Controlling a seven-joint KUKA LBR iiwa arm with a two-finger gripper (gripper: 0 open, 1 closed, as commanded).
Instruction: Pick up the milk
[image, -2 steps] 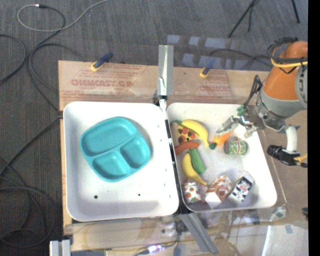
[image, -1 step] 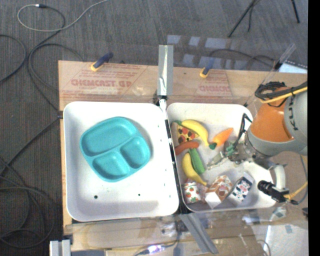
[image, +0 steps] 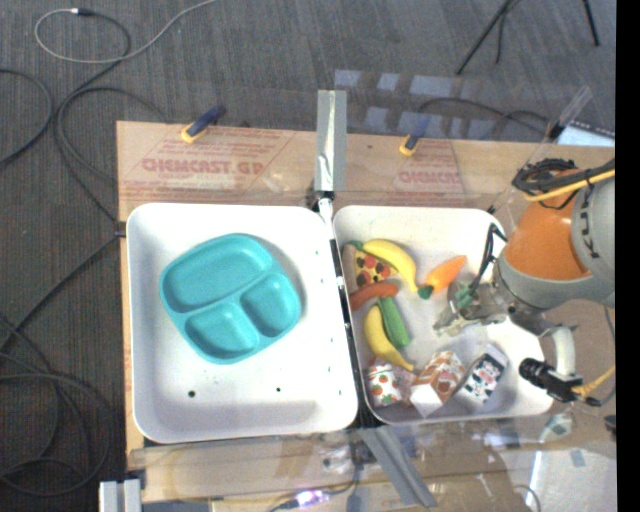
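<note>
A: White carton with black cow patches — the milk (image: 485, 378) lies tipped on its side near the front right corner of the right bin (image: 424, 215). Just beside it to the left sits a brown-and-white carton (image: 437, 375), maybe touching, hard to tell.

B: Gripper?

A: Gripper (image: 462, 308) hangs above the bin middle, near the carrot (image: 443, 272), well short of the milk. Can't tell if it is released or clenched; too blurred. Nothing visibly in it.

B: Handling?

A: Looks like a small toy carton. My guess: light, stiff walls, smooth printed faces, so a bit slippery. Not fragile.

B: Grasp point?

A: I'd take it across the two flat side faces at mid-body, not the gabled end, since a pinch there would likely squirt it out. Side toward the brown carton is crowded; approach turned so the jaws straddle the free faces. Bin wall close on the front side too.
</note>
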